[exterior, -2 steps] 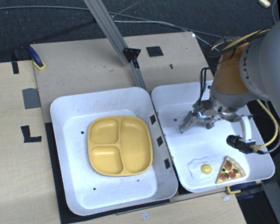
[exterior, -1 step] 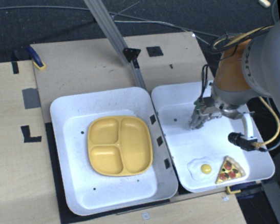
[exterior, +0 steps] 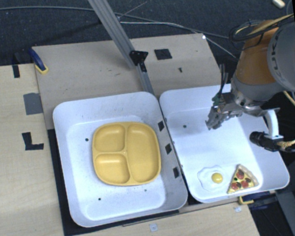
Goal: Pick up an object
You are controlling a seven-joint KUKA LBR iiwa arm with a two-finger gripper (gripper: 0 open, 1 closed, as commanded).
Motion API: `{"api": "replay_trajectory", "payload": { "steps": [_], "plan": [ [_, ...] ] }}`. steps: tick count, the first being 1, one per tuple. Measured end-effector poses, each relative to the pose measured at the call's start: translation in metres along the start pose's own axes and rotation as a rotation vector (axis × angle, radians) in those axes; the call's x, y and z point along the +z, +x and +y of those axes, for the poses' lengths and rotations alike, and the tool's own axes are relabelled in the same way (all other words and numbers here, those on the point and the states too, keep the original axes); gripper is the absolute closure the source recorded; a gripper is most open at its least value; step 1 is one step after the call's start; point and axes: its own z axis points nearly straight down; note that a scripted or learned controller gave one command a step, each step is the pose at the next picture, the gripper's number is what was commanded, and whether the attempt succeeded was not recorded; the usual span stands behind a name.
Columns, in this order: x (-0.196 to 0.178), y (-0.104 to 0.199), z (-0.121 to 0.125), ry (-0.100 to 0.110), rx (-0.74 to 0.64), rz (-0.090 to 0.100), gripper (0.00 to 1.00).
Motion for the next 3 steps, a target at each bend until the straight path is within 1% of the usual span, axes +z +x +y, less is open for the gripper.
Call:
{"api": "replay_trajectory", "payload": {
  "steps": [1,2,3],
  "plan": [
    [-0.049,0.0,0.001,0.0,-0.001,0.0,1.0],
    [-0.062,0.055,-0.017,0.004,-0.005,0.002,1.0],
    [-0.072,0.1,-0.036,0.005,-0.005,0.002,1.0]
  ]
}}
